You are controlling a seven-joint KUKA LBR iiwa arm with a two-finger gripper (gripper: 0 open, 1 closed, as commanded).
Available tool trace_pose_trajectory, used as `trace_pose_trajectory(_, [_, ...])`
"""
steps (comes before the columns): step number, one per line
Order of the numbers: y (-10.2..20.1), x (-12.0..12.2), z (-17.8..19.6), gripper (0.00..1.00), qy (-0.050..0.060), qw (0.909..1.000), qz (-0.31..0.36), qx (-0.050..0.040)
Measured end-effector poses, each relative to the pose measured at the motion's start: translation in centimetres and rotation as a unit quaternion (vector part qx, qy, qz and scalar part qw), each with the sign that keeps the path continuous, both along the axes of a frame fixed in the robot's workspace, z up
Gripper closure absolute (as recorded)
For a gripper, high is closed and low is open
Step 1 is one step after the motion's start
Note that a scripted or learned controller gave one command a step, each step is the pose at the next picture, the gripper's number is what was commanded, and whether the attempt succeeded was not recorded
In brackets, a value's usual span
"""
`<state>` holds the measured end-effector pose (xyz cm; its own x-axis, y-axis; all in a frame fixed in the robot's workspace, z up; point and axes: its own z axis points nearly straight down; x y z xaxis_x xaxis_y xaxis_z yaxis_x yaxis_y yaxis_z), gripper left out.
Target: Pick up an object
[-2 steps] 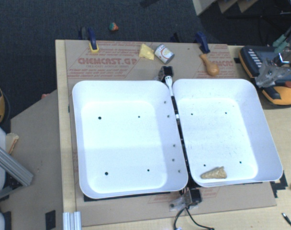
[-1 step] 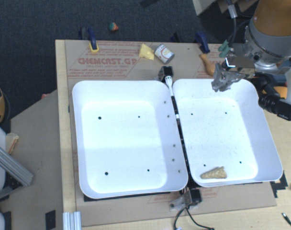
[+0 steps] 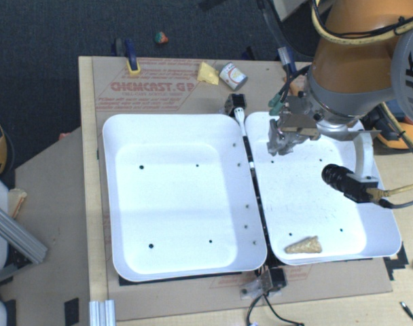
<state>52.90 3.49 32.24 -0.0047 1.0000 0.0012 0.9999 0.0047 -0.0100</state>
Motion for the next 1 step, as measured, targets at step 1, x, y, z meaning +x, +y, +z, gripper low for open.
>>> trace_pose_trajectory(1, [3.20,-1.28,11.19,1.00,-0.012,0.9999,0.000,0.0011])
